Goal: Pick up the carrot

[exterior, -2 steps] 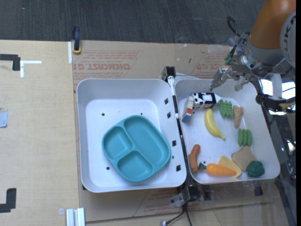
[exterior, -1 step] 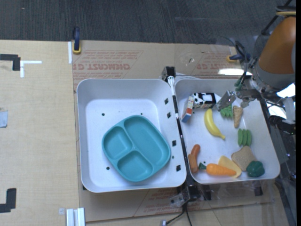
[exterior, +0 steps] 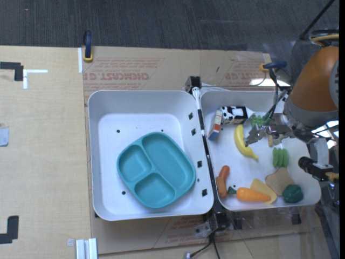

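The gripper (exterior: 257,136) hung over the right bin (exterior: 307,201) with its fingers a little apart, holding nothing. Its tips were just beside the banana (exterior: 243,142). The carrot (exterior: 252,195) lay well below the gripper, near the bin's front wall. Mirrored brown letters on the cardboard (exterior: 124,69) were too faint to read.

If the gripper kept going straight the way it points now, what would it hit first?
The gripper points toward the view's left and downward, and the banana lies right at its tip, so probably the banana. The carrot lies well off that line. Height is unclear.
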### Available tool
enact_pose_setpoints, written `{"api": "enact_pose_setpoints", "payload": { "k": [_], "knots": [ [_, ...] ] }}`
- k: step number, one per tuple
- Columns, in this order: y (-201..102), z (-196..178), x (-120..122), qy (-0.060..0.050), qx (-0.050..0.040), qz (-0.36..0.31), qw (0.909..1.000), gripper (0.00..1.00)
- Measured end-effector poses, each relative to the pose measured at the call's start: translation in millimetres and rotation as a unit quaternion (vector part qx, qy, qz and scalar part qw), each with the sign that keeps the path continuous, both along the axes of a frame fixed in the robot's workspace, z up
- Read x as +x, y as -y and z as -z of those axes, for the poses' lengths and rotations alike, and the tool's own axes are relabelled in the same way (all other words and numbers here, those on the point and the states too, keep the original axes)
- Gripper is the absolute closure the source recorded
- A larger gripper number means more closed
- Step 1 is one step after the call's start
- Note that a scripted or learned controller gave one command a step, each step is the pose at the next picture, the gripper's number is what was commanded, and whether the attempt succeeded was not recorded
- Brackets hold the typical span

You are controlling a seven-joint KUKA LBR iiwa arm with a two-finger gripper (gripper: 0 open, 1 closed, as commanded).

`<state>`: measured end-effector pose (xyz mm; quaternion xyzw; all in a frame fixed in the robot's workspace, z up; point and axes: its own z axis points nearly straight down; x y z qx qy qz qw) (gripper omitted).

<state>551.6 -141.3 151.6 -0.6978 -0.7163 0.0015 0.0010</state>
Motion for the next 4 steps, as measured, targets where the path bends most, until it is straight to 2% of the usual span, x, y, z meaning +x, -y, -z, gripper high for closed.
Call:
{"api": "enact_pose_setpoints", "payload": {
  "k": [1,2,3,4],
  "knots": [
    [19.1,35.6,-45.0,0.0,0.0006,0.012,0.9999,0.0],
    [-21.6,28.9,-72.6,0.001,0.0014,-0.262,0.965,0.0],
    [-41.3,61.3,-73.8,0.0,0.002,-0.202,0.9793,0.0],
    [-30.4,61.1,-73.7,0.001,0.002,-0.362,0.932,0.0]
  ]
}}
